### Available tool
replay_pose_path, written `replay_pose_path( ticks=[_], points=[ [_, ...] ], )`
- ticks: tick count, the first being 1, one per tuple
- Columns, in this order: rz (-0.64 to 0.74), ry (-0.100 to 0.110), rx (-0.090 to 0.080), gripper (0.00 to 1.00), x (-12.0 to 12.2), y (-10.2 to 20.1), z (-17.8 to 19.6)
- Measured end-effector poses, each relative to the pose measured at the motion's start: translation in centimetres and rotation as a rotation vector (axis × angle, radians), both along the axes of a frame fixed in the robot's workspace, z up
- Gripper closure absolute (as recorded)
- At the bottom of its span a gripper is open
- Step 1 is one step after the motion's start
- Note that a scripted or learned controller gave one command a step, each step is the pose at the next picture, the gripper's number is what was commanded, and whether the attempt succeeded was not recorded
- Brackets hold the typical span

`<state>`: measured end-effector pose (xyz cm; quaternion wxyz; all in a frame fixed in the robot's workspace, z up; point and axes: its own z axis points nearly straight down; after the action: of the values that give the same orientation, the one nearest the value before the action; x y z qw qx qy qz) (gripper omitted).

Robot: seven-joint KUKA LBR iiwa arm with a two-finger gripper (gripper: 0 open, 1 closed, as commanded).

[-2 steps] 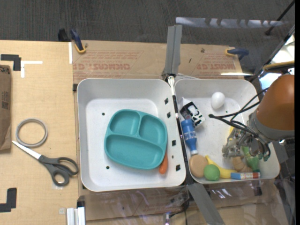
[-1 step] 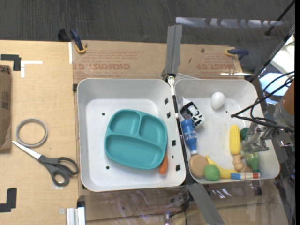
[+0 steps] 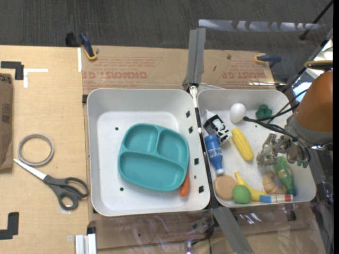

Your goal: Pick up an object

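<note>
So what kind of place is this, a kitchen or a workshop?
Most likely a robot test bench in a lab, not a kitchen. An arm reaches over two white bins, the food in them looks like toys, such as the corn, and scissors and tape lie on the bench.

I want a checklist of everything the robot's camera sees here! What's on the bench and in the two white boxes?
Surface: cardboard-covered bench with a left bin and a right bin side by side.
Job's things: right bin holds a corn cob, blue bottle, white ball, green toy, green ball, green bottle and more small toys.
Clutter: teal divided plate in the left bin, an orange piece at its edge; scissors and tape roll on the bench.
Grippers: gripper low over the right bin's right side; fingers unclear.
Cables: black cables along the arm.
Surroundings: dark floor beyond the bench.
</note>
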<state>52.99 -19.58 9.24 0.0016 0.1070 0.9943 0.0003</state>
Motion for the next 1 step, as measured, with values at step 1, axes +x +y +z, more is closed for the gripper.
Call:
replay_pose_path(
  ticks=[1],
  points=[
    [0.200,0.000,-0.002,1.00,-2.80,-2.66,6.49]
  ],
)
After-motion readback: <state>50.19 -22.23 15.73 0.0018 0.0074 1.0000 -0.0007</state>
